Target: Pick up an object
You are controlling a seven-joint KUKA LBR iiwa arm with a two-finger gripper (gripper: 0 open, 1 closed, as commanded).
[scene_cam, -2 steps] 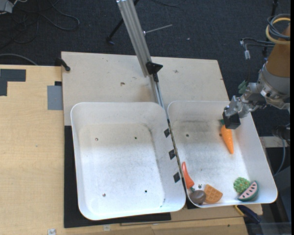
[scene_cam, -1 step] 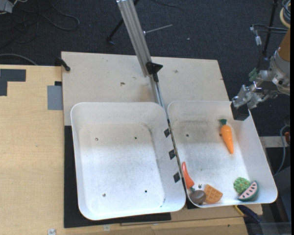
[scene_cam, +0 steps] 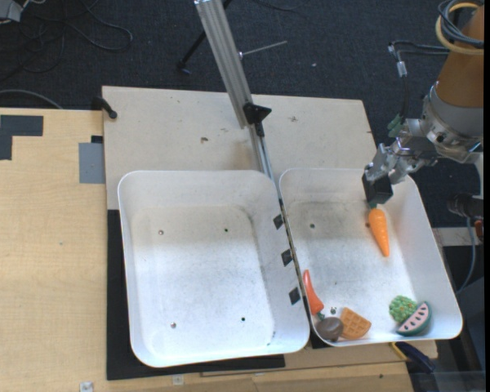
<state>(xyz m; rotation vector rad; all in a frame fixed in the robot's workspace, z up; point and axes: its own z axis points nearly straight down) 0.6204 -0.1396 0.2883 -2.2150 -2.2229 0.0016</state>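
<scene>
Toy carrot (scene_cam: pixel 380 231) lying in the right bin (scene_cam: pixel 438 256) just under the gripper (scene_cam: pixel 378 189) looks light, stiff and kinda slick, so I'd pinch across its thick top end; finger state, can't tell.

Both bins are white: the left bin (scene_cam: pixel 147 219) and the right bin (scene_cam: pixel 425 243), each peppered with grey specks. The carrot (scene_cam: pixel 380 231) is orange. The watermelon slice (scene_cam: pixel 416 319) shows red flesh, dark seeds and green rind. The waffle (scene_cam: pixel 354 324) is golden orange. The pincer (scene_cam: pixel 378 188) is black.
</scene>
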